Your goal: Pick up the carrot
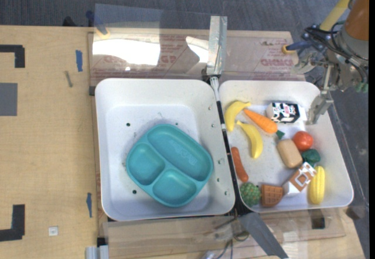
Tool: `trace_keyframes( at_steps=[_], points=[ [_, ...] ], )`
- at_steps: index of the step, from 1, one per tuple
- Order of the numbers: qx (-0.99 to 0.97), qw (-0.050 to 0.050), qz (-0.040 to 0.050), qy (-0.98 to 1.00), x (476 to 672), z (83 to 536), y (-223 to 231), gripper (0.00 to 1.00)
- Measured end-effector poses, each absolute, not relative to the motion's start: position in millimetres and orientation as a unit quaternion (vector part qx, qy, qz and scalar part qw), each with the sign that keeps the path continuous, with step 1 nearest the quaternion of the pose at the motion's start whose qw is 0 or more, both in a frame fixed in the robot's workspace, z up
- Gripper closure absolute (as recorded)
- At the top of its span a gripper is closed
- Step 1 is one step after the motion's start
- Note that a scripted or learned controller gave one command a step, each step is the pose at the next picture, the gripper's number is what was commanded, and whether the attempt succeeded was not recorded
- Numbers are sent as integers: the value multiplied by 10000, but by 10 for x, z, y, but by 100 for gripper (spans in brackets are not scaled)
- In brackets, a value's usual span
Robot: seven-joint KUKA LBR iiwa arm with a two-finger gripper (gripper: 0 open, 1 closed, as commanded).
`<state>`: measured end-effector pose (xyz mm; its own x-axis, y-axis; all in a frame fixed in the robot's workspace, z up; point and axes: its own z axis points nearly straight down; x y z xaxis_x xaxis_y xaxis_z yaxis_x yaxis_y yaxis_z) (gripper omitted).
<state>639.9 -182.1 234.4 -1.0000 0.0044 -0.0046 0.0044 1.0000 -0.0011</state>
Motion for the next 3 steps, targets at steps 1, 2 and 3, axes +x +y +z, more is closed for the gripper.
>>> trace_keyframes(
  at_steps=[1,2,3],
  points=[
    [-307,-159,18,9994,6503,832,-1735,0],
    [-113,-8,12,9999,6294,854,-1184,0],
    [-109,53,0,9999,6326,983,-1192,100]
  ],
)
